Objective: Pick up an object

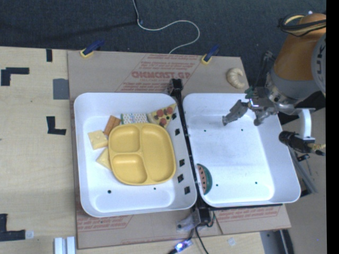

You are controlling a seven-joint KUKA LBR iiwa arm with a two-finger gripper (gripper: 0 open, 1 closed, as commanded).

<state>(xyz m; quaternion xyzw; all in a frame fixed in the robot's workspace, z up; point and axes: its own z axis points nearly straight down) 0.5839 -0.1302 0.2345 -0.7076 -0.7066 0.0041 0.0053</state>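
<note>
We see two white bins (pixel 127 208) on a cardboard-covered bench (pixel 159 70). The gripper (pixel 244 115) hovers over the right bin, fingers spread, grasping nothing.

Arm (pixel 296 62): reaching in from 3 o'clock, wrist angling toward 9 o'clock.
Gripper (pixel 244 115): hanging with fingers spread apart, gripping nothing.
</note>
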